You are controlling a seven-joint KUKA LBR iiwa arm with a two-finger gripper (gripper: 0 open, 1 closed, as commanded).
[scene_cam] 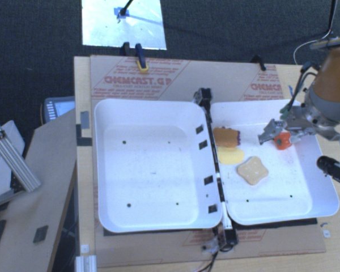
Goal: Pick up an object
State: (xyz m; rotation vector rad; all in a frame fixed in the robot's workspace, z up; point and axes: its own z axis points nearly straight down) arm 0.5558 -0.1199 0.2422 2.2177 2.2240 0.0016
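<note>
Board [158,79] under the bins is showing "CHEMCAST G P"; gripper [276,134], fingers apart, is hovering beside orange object [283,141] near right bin's [306,205] far edge.

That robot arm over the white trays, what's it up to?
The robot arm is trying to pick something out of the right bin. Its gripper hangs low beside a small orange-red object, though I can't tell whether it has hold of it. A sandwich-like toy, a yellow piece and a tan toast-shaped piece lie nearby, untouched.
</note>
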